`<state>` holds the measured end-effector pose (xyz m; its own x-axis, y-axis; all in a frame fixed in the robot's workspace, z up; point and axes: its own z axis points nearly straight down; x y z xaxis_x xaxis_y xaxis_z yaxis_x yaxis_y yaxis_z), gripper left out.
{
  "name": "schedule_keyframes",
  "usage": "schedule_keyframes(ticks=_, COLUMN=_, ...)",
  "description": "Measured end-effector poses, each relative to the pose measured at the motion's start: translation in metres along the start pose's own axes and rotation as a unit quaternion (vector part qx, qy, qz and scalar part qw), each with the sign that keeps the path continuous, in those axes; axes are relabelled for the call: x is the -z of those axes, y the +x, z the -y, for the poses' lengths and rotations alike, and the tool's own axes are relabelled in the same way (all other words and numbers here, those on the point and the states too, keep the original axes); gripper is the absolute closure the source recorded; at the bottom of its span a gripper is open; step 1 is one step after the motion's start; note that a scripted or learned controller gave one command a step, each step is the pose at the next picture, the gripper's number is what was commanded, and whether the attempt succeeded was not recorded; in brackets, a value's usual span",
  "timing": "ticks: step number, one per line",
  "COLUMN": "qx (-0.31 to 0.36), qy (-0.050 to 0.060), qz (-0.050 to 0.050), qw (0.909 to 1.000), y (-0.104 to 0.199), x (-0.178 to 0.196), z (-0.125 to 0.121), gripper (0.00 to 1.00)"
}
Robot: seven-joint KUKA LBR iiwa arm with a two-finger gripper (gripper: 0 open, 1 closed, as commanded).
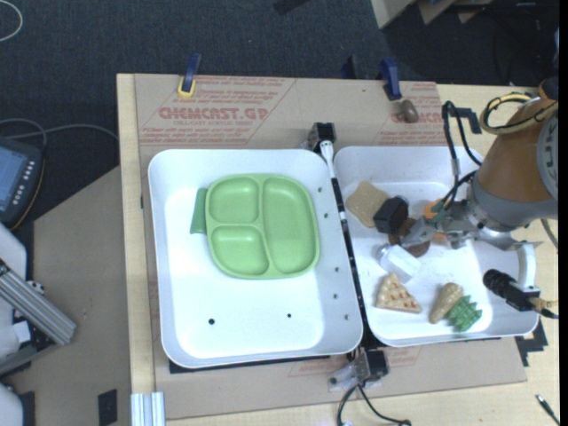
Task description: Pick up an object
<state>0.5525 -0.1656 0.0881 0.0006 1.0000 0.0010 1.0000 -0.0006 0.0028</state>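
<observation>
2 white bins [177,238]. 1 green divided plate [263,224]. 1 pizza-slice toy [397,295], 1 tan square piece [363,204], 1 black block [390,213], 1 white piece [399,261], 1 tan-and-green toy [454,307], possibly two items.

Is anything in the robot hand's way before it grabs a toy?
Nothing visible blocks it. The gripper is already down in the right bin, right among the black block and white piece.
</observation>
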Motion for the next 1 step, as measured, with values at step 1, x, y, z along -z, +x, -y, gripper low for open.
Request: schedule_keyframes(ticks=1, qx=0.0, qy=-0.003, qz=0.0, qw=1.0, y=0.0002, x=0.0117, z=-0.0016, gripper=1.0)
